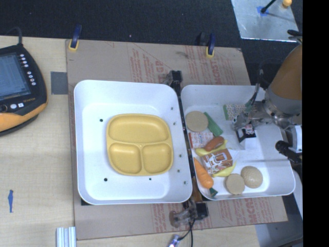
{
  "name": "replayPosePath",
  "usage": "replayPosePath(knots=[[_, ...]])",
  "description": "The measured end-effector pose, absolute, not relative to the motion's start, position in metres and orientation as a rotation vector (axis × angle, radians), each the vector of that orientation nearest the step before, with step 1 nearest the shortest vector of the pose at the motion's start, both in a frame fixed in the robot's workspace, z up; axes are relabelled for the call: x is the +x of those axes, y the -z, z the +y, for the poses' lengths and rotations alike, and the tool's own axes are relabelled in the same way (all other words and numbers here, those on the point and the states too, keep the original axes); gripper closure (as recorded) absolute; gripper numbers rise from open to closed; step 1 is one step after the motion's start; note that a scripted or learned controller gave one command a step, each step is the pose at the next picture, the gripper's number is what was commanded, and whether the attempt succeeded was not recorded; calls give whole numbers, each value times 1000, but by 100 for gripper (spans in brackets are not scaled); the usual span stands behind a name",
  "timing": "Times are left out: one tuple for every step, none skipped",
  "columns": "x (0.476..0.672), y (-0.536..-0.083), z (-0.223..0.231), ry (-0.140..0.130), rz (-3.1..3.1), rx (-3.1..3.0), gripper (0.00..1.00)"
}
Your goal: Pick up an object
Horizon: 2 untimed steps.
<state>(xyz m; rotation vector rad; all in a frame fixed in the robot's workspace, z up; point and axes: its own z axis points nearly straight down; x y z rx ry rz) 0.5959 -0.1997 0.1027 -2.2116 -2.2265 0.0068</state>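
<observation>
The gripper [245, 130] hangs low over the right bin [272, 187], its grip state unclear, no toy food [218, 161] visibly lifted.

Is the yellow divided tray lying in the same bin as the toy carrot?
No: the yellow divided tray lies in the left bin, while the toy carrot lies among the food items in the right bin.

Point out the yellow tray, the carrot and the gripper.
Yellow tray [139, 143]: camera view, centre where its dividers meet.
Carrot [203, 174]: camera view, middle of its orange body.
Gripper [245, 131]: camera view, at its fingertips.
</observation>
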Motion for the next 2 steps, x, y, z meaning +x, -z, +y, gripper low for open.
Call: replayPosePath(knots=[[641, -92, -150, -8, -2222, -2212, 100], [624, -193, -71, 0, -2226, -2215, 100]])
